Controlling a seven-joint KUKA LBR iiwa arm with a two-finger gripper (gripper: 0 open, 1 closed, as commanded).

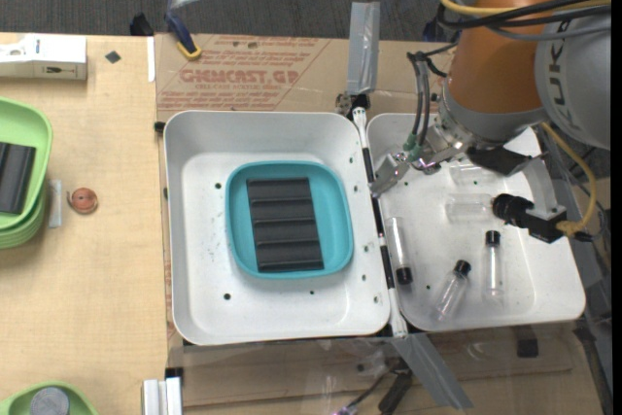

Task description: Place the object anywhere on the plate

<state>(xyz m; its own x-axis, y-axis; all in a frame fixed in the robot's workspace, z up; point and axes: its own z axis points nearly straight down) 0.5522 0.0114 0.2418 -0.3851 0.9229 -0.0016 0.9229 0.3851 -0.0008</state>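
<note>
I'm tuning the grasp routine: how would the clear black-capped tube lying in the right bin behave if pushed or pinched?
The clear tube looks round and lies flat on the right bin floor, so a sideways nudge would probably roll it. Its transparent wall looks smooth, so it is likely slippery. It looks small and thin, so it is probably light.

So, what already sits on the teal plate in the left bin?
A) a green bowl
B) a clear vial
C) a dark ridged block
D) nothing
C: a dark ridged block lies on the teal plate in the left bin.
</note>
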